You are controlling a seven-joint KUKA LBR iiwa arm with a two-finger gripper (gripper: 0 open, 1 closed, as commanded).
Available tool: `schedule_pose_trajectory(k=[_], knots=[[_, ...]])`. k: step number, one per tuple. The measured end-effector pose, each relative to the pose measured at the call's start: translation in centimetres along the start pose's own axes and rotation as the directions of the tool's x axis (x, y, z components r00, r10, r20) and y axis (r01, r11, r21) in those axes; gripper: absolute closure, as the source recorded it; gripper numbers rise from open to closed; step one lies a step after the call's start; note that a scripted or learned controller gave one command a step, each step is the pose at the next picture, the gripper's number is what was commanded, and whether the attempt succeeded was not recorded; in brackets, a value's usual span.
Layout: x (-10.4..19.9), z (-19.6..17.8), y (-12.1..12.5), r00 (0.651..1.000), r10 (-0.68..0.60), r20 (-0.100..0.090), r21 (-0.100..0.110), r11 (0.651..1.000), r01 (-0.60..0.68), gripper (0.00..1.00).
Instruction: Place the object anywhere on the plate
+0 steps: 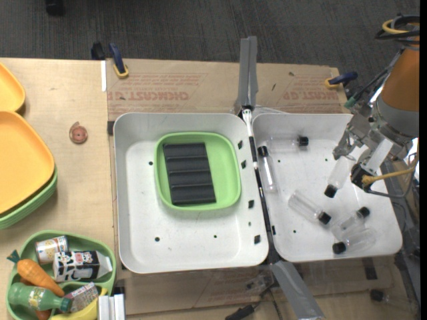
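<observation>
While the arm (400, 92) hung over the right bin (287, 245), the tool (348, 153) was at that bin's right side, clamped on a clear vial (337, 177) with a black cap, tilted, cap down. Other vials (308, 209) lay loose in the same bin. In the left bin (133, 245), the green plate (230, 172) carried a dark ribbed block (189, 173).

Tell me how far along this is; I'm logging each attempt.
Nothing looks delivered yet: the green plate in the left bin bears a dark ridged block. The gripper hangs over the right bin, beside a clear tube. Other tubes lie on that bin's floor. Pickup and placing remain.
</observation>
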State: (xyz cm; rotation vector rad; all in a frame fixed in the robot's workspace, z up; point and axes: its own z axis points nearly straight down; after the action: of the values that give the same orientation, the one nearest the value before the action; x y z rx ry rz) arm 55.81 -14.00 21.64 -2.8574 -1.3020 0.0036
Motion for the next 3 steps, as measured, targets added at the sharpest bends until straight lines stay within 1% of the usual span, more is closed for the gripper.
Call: schedule_pose_trajectory(k=[1,2,3], knots=[[0.0,0.0,0.0,1.0,0.0,0.0,0.0,1.0,0.0,0.0],[-0.7,-4.1,-5.8,0.986,0.165,0.002,0.001,0.986,-0.165,0.0],[0.1,-3.9,-10.7,0.875,0.484,0.003,0.001,0.875,-0.484,0.0]])
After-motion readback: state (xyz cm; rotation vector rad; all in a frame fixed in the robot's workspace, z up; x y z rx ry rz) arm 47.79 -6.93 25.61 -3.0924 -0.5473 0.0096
